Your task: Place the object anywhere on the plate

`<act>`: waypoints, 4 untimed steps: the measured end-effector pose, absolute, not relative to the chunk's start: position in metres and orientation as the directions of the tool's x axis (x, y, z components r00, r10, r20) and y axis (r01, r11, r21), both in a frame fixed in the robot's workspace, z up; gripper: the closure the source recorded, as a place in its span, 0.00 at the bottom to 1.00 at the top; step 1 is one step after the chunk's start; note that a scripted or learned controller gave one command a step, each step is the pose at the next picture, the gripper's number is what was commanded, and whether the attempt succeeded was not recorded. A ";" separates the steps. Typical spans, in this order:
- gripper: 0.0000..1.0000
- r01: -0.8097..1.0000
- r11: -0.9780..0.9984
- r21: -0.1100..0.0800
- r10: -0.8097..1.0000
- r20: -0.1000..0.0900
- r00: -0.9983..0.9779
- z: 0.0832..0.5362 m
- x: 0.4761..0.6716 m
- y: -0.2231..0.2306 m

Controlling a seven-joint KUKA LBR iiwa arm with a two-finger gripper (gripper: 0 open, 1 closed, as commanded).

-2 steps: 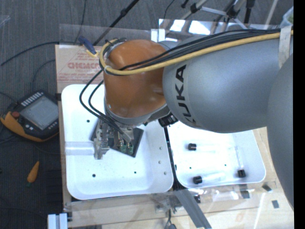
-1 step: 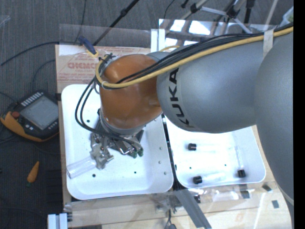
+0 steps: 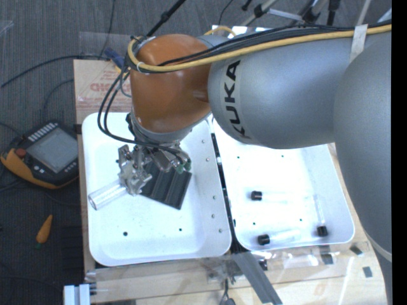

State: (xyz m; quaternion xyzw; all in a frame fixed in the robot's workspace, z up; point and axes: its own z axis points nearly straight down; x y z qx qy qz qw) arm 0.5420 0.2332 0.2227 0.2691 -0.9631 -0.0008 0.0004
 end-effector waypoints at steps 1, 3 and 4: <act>1.00 -0.743 0.669 0.003 -0.743 -0.002 -0.669 0.209 0.596 0.234; 1.00 -0.971 0.241 0.002 -0.971 -0.006 -0.241 0.433 0.535 0.223; 1.00 -0.995 0.100 0.005 -0.995 -0.003 -0.100 0.294 0.511 0.206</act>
